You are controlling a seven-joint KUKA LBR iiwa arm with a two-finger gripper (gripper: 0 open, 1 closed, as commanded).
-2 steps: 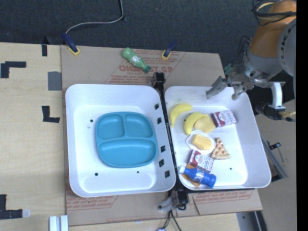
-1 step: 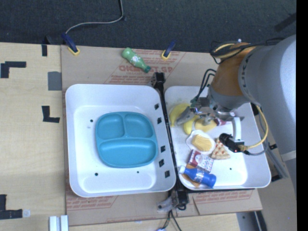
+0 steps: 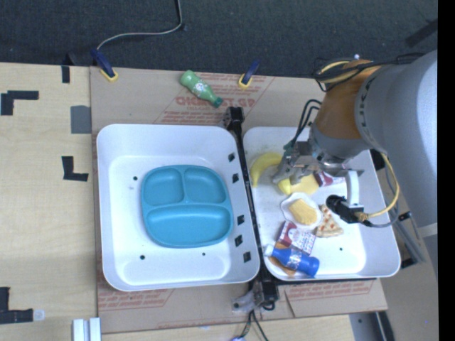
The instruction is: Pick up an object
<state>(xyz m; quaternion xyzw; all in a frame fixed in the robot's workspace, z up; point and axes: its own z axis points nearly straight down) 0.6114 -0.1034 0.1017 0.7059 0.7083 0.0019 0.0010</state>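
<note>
Robot lab: taped bench point(image 3: 43, 190), clamped bins point(image 3: 114, 148)

yellow banana point(image 3: 264, 166), yellow block point(image 3: 298, 185), right bin's upper left

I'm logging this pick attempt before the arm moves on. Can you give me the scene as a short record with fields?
left bin: holds a blue divided plate
right bin: holds a banana, a yellow block, a pizza slice toy, a blue bottle and a snack packet
outside the bins: green bottle lying on the bench behind them
gripper: low in the right bin, over the yellow block, beside the banana
grip state: cannot tell
object lifted: none seen
</note>
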